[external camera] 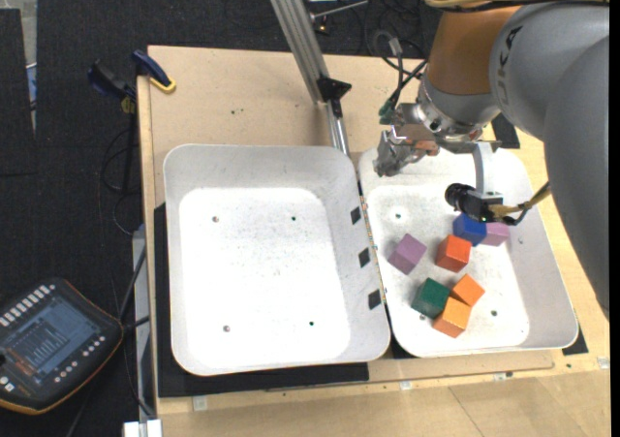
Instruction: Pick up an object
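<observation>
Several small blocks lie in the right bin: a purple cube, a red-orange cube, a blue cube, a pink piece beside it, a green cube, and two orange cubes. My gripper hangs over the far left corner of the right bin, up and left of the blocks. Nothing shows between its fingers, and the slant hides their spacing.
The left bin sits beside the right one on the wooden bench. A slanted metal pole crosses the back. A blue-and-yellow clamp grips the bench's far left corner. A teach pendant lies at lower left.
</observation>
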Robot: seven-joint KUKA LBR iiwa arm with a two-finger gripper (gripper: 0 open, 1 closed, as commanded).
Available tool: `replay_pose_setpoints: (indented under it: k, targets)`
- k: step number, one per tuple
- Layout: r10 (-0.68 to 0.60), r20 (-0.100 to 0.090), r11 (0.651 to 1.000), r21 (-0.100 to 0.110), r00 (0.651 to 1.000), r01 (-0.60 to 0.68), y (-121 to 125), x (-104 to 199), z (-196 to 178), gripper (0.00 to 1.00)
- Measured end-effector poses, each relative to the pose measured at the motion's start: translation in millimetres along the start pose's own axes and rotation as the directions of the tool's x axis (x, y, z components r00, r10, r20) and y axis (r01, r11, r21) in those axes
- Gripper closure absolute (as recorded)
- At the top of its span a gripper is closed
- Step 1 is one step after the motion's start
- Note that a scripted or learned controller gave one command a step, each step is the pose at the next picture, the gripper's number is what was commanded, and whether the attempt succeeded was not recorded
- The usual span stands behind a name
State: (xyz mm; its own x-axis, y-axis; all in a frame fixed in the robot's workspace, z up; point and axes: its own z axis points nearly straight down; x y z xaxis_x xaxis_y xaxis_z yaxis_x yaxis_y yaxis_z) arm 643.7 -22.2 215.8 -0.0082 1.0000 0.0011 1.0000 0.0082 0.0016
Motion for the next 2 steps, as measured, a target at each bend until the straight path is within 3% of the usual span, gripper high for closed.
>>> replay_pose_setpoints:
  k: [1,2]
  targets:
    - [0.001,-0.001,1.0,-0.002,1.0,-0.001,5,47,-15,1.0]
    - [0.0,0.0,1.0,0.0,1.0,0.0,14,98,-8,1.0]
